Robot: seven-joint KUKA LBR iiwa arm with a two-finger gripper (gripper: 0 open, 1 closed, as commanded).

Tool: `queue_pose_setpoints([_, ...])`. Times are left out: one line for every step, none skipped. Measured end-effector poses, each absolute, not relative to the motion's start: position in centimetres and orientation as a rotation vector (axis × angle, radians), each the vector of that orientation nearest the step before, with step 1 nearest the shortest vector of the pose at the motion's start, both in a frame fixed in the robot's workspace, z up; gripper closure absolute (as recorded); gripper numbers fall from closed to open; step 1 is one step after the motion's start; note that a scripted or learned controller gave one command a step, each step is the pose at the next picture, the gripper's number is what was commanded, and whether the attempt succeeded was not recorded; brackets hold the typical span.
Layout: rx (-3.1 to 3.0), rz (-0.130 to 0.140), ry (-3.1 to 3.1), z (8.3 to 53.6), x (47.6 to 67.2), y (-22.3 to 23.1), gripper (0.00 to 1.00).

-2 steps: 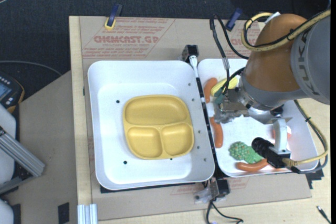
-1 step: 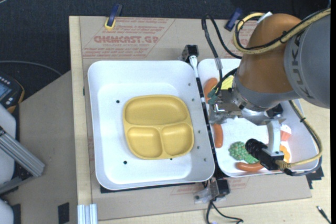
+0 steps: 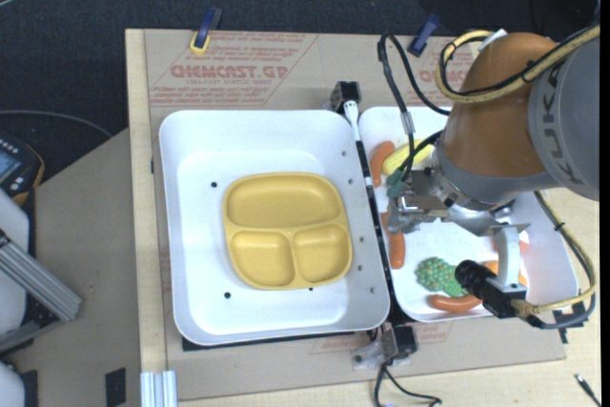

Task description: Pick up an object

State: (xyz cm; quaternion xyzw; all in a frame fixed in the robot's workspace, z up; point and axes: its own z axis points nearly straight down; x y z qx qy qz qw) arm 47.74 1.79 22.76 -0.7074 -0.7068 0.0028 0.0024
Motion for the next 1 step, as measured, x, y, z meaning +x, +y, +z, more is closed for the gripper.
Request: queue_pose_setpoints([-2.216,0.01,-2.218,21.29,48.49,2.34,1.0])
